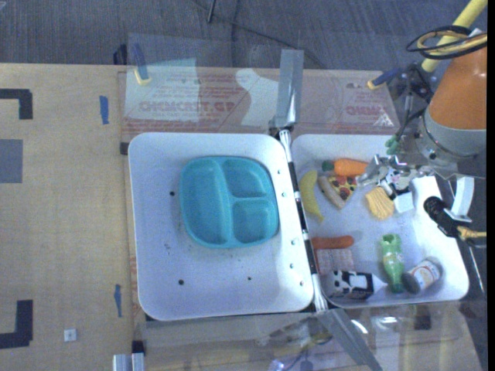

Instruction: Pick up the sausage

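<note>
- Two white bins sit side by side in front of you: the left bin (155,284) carries a teal divided plate (229,201), and the right bin (456,280) carries the food items.
- Your target, the sausage (333,243), lies flat near the left wall of the right bin, about halfway down it, with its length running left to right.
- Just below the sausage you will see a small black-and-white carton (352,283), close to the bin's near edge.
- To the right of the sausage stands a green bottle (391,262), and a small can (423,275) rests beside the bottle's lower end.
- Above the sausage, a banana (310,194) lies along the divider between the bins, with a pizza slice (339,188) just beside it and a carrot (347,166) further up.
- A yellow, ridged chunk of food (379,202) lies right of the pizza slice.
- The gripper (389,170) hangs over the upper part of the right bin, near the carrot and the yellow chunk, well apart from the sausage.
- You cannot tell from this angle how far the gripper is spread, and nothing can be seen held in it.
- The arm (456,99) comes in from the right, its orange band above the wrist.
</note>
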Available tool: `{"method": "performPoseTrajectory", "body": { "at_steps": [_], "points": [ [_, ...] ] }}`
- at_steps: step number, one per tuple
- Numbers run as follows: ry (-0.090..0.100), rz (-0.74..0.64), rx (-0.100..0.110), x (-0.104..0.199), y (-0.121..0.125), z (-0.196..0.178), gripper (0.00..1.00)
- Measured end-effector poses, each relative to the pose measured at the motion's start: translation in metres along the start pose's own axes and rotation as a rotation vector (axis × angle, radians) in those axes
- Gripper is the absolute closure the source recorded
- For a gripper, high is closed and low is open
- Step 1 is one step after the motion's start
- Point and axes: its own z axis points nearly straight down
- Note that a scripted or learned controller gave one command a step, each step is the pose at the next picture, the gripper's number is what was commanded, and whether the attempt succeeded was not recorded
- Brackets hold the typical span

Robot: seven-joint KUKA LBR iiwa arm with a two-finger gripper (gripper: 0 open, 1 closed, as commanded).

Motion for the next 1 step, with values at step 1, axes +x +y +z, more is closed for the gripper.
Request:
{"method": "performPoseTrajectory", "body": {
  "at_steps": [1],
  "points": [
    [0.000,0.050,0.000,0.0408,-0.0405,0.0795,0.00]
  ]
}}
